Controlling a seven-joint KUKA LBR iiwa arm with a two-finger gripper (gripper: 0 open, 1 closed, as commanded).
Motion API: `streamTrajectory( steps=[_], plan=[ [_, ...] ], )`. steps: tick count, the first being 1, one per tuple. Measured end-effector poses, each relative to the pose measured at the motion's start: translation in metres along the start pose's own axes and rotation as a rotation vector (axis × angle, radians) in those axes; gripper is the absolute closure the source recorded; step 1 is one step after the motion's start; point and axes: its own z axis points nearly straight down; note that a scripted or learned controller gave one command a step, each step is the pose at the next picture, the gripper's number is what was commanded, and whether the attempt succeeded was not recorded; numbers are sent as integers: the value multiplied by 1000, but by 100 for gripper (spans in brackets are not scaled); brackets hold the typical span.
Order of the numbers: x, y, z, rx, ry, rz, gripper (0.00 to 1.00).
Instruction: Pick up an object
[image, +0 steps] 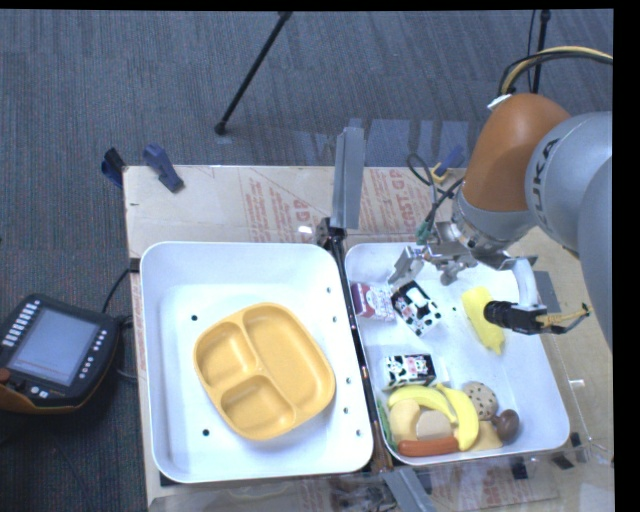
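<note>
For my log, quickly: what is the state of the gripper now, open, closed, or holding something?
Gripper: over the right bin, above the cow-patterned box; open or closed cannot be told.

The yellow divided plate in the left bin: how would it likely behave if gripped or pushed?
The yellow divided plate looks like stiff moulded plastic, probably light. Lying flat in the left bin, it should slide rather than tip. Its low rim likely gives little hold.

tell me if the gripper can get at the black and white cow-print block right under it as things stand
Probably yes. The gripper hangs just above the cow-print block in the right bin, and nothing lies on top of it; the small carton beside it looks slightly apart.
</note>
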Motion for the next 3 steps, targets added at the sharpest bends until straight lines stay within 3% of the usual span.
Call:
streamTrajectory(
  steps=[1,2,3],
  plan=[
    [-8,-80,42,-6,-1,-163,0],
    [-9,-15,78,-17,-6,-213,0],
    [-8,-1,79,5,-6,-99,0]
  ],
)
